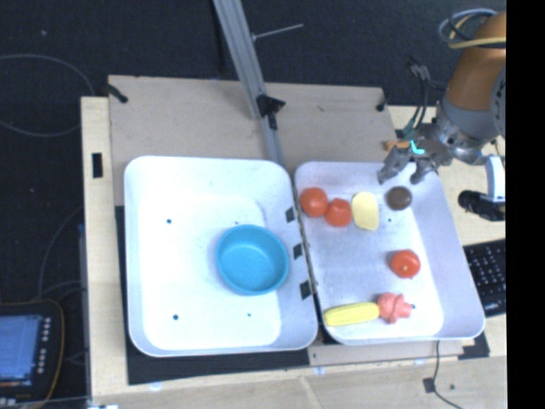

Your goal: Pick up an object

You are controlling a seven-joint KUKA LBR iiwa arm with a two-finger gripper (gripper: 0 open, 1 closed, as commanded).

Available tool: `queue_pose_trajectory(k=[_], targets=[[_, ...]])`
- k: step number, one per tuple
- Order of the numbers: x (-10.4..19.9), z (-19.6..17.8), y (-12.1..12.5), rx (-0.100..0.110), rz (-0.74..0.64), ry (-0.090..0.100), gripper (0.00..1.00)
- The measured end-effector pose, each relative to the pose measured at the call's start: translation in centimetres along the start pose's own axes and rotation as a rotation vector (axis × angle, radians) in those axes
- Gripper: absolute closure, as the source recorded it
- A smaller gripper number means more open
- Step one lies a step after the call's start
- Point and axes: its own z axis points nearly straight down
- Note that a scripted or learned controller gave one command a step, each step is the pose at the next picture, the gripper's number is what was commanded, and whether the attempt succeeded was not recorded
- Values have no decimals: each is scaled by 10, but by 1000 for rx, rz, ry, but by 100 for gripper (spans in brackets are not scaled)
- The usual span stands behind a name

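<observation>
A: Our gripper (405, 171) hangs over the right bin's (456, 301) far edge, fingers spread and empty.
B: The brown ball (398, 198) sits just below; we risk nudging it against the wall.

- a metal pole (241, 58) slants across the bench's (187, 118) far side;
- a black keyboard (485, 275) lies at the right edge;
- a small blue-lit screen (24, 348) sits at lower left, cables (43, 92) on the dark floor
</observation>
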Motion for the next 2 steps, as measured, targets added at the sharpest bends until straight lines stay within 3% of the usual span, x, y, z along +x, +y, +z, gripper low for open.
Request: queue_pose_trajectory(k=[1,2], targets=[[0,-6,2,-10,-1,-2,0],[-7,48,11,-7,-2,-6,0]])
